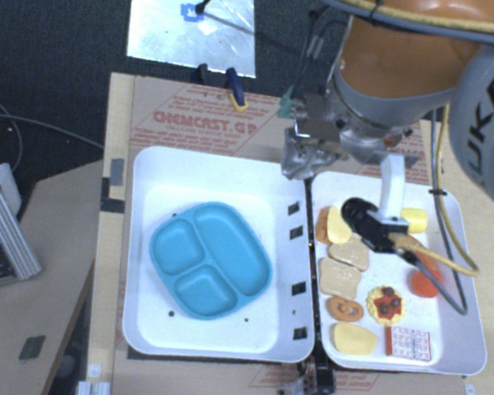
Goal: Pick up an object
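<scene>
Arm (414,52) looms closest, w/ pincer (307,159) over far end of the divider btwn the two bins on counter (64,207); can't tell if it's released or clenched. Right bin (467,288) has the pickables: bread slices (341,278), pretzel (345,309), berry tart (386,304), yellow wedge (354,339), red disc (424,283), checked card (411,344). Left bin (151,181) holds blue divided plate (211,259).

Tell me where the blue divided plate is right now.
In the camera view, the blue divided plate lies near the middle of the left white bin, apart from the toy food pieces, which lie in the right bin.
</scene>
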`<state>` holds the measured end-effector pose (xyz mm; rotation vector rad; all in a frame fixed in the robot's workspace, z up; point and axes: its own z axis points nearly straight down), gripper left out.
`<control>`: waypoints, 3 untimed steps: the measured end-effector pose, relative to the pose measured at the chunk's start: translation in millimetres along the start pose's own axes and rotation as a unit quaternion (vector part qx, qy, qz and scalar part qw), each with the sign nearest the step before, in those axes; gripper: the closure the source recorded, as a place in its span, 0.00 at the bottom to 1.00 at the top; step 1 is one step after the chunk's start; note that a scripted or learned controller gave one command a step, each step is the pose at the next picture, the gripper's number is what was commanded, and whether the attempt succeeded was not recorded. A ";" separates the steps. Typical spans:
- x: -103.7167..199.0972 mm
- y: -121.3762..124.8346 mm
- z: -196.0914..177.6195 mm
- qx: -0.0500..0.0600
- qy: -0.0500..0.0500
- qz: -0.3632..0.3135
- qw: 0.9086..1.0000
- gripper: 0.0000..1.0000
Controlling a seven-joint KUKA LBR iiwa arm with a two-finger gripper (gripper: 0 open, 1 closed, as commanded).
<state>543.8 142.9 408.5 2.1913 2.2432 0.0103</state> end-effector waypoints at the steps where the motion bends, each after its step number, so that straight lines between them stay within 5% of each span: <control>1: 29.7 -41.7 131.1 0.011 -0.001 0.008 1.000 1.00; 2: 28.0 -37.6 113.2 0.004 0.000 0.010 1.000 1.00; 3: 12.7 43.8 189.0 0.004 -0.001 0.013 1.000 1.00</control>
